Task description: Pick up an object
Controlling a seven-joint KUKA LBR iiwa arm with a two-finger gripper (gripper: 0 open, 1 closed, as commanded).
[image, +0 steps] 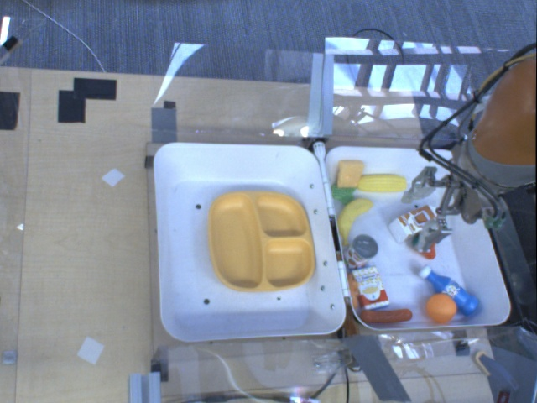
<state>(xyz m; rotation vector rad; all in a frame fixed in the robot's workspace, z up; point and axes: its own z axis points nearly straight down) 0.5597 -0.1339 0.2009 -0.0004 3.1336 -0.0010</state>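
My gripper (424, 211) hangs over the middle of the right bin (500, 296), open, with its fingers spread. A small white and red carton (412, 223) lies in the bin right under the gap between them, not lifted. Around it lie a corn cob (382, 183), a yellow block (350, 173), a yellow banana-like piece (355, 213), a grey round can (364, 247), a red and white carton (368, 286), a sausage (387, 316), an orange (440, 308) and a blue bottle (452, 290).
The left bin (180, 225) holds a yellow divided plate (260, 240). A green item (341, 194) sits against the right bin's left wall. Black cables (445, 133) loop above the wrist, and a clear rack (394, 78) stands behind the right bin.
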